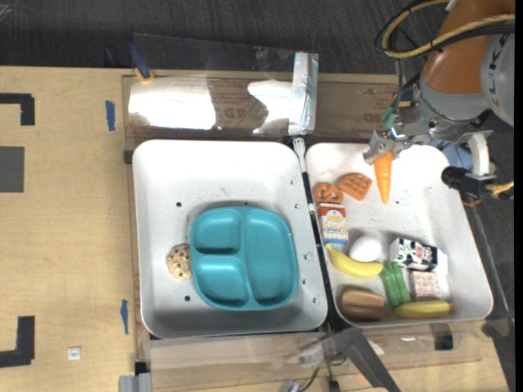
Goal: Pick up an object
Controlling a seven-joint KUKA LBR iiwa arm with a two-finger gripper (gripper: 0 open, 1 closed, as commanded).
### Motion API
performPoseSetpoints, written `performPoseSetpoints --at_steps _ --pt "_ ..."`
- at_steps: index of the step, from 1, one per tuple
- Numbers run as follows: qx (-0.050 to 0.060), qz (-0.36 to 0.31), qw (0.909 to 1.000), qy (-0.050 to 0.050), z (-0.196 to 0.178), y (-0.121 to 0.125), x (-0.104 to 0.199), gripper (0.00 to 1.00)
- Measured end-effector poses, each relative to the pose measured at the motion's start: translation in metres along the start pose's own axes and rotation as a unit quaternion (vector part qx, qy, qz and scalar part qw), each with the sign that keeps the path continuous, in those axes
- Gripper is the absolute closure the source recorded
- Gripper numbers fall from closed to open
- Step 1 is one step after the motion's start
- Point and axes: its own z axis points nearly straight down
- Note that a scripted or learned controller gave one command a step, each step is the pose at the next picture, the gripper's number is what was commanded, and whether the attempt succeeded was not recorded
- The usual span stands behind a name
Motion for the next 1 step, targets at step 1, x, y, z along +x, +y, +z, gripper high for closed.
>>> performPoseSetpoints --at_steps 1 --pt "0.010 0.012 0.9999 0.002 0.0234 -0.0293 0.0290 1.00"
